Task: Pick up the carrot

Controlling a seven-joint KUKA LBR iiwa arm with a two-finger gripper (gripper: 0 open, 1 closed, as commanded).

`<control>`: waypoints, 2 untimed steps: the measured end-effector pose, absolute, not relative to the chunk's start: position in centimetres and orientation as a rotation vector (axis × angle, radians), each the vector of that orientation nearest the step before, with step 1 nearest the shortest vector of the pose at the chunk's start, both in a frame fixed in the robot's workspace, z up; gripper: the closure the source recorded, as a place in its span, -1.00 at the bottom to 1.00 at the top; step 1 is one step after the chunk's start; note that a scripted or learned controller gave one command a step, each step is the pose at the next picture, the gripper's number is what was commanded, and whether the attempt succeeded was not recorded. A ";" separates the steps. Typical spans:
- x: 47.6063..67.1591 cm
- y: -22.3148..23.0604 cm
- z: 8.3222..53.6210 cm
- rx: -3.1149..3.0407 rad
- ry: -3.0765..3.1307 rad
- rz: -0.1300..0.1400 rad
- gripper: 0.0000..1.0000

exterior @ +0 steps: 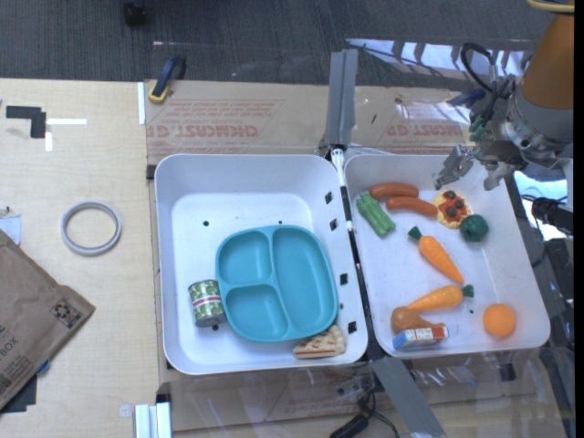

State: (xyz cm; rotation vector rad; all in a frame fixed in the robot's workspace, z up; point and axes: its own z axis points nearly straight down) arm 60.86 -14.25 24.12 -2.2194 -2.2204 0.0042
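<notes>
Two carrots (438,258) in right bin (525,245), cardboard "CHEMCAST" (219,117)

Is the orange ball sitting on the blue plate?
No, the orange ball lies in the right bin, while the blue plate sits in the left bin.

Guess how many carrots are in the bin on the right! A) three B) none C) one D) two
D, since two carrots lie in the right bin: one carrot in the middle with its green top toward the sausages, and another carrot lower down, next to the orange.
</notes>
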 end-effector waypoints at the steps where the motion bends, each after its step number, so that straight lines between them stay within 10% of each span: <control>1: 60.2 -13.5 30.4 -2.422 -2.002 0.003 -1.00; 2: 63.1 -19.6 32.1 -2.389 -2.040 0.004 -1.00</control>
